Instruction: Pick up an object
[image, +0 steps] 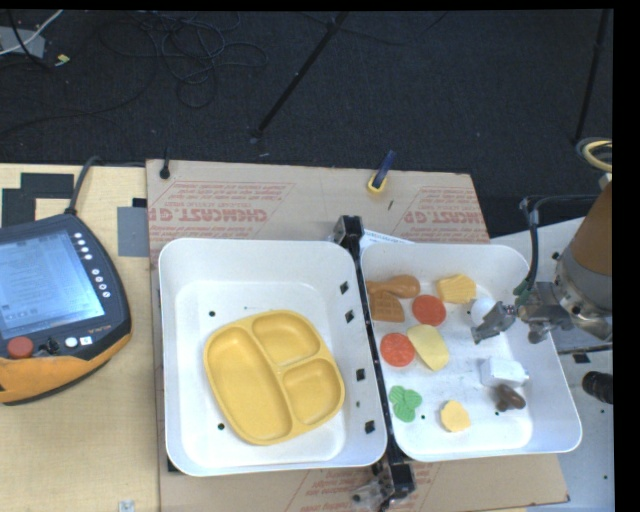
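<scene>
Nearest in the right bin (560, 435) lie a small yellow round (455, 416), a green piece (405, 402), a brown lump (510, 398) and a white block (503, 371), while the left bin (180, 300) bears a yellow divided tray (273, 374). Farther back sit two red discs (398, 349), a yellow wedge (431, 347), a brown bread-like piece (392, 288) and a yellow cube (457, 289). The gripper (492, 323) hangs over the right bin's right half just beyond the white block, clasping nothing I can make out; how its jaws stand, I cannot tell.

Two bins (175, 300), one tray (275, 375), ten food pieces (430, 310).
</scene>
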